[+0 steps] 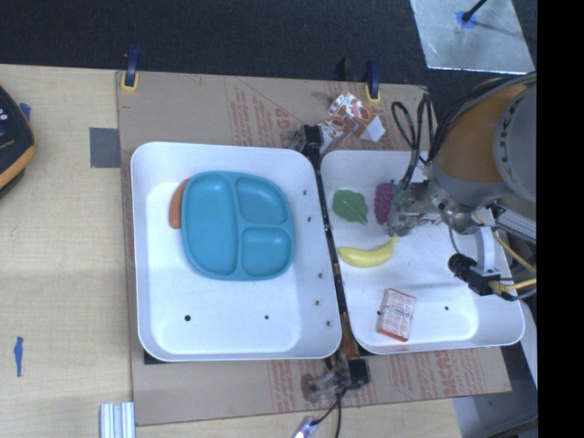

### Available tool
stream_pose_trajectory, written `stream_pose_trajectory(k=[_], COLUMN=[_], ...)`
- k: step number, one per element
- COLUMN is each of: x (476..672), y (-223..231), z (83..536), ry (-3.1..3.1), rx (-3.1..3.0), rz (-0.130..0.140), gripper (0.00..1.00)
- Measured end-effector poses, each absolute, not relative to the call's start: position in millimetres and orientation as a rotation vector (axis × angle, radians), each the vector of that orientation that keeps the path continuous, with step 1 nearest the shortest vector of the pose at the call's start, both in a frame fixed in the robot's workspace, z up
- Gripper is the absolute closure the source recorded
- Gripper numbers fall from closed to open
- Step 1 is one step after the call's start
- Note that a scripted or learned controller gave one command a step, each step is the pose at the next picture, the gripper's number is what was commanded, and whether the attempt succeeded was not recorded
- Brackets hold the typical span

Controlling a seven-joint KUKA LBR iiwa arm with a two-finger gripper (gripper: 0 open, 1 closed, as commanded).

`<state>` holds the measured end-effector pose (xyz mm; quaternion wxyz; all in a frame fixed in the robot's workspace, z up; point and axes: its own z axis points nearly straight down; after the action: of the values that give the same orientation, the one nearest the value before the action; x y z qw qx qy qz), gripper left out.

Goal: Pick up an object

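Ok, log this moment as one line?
hand: low in right bin, beside purple grapes | banana, green item, packet: lying loose | nothing seen lifted

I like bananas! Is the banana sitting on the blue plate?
No, the banana lies in the right bin, while the blue plate sits in the left bin.

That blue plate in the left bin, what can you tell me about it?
The blue plate is a rounded, light-blue tray that looks like plastic, split by raised ridges into three compartments: one large along its left side and two smaller ones on the right. It lies flat and right way up in the upper middle of the left bin. Nothing shows in its compartments. An orange thing pokes out from under its upper left edge; what it is cannot be told.
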<state>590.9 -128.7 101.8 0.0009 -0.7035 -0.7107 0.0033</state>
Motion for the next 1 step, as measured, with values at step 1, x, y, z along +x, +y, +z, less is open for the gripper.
stream_pose_trajectory(k=[1], x=[590.9], y=[-128.7], z=[101.7], ry=[-2.231], rx=[-2.21], rz=[0.01], gripper=[0.0])
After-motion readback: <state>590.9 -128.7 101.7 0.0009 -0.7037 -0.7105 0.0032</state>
